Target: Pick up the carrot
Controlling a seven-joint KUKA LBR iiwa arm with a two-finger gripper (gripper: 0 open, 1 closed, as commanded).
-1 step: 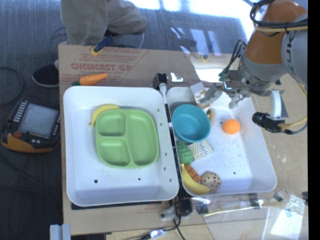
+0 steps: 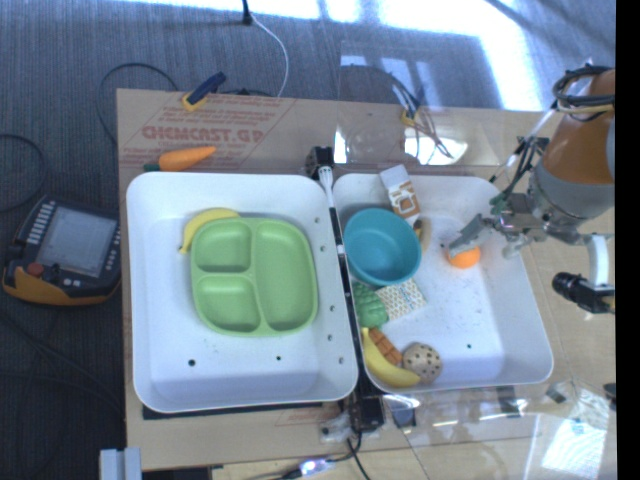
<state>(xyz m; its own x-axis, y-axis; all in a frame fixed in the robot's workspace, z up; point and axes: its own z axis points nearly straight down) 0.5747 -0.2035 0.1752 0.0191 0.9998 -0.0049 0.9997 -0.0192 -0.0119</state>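
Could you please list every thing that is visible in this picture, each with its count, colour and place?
carrot: 1, orange, on the bench behind the left bin
left bin: 1, white, left half of the bench
right bin: 1, white, right half of the bench
divided plate: 1, green, in the left bin
banana: 1, yellow, left bin, at the plate's back left edge
bowl: 1, blue, right bin
small orange object: 1, orange, right bin, by the gripper
second banana: 1, yellow, right bin, front
pendant: 1, black and orange, floor at left
gripper: 1, grey, over the right bin
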